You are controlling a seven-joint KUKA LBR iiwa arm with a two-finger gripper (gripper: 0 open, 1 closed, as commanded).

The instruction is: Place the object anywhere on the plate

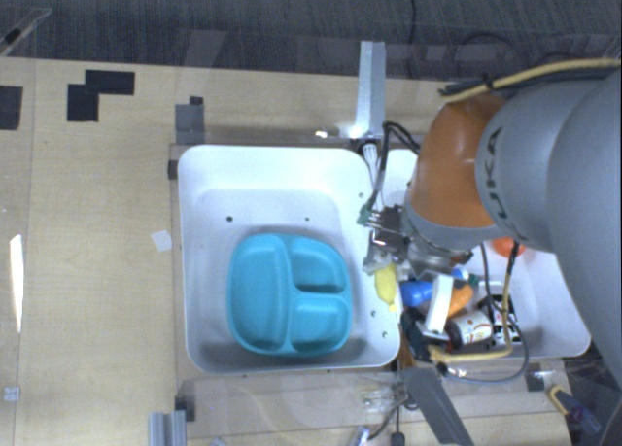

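Two white bins (pixel 199 240); one blue plate (pixel 288 291).

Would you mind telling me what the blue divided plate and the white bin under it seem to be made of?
The plate looks like moulded plastic, matte to satin: even turquoise colour, soft rounded compartment ridges, no sharp glare. The bin seems to be smooth white plastic, slightly glossy, with rounded corners and a soft sheen, though coated metal cannot be excluded.
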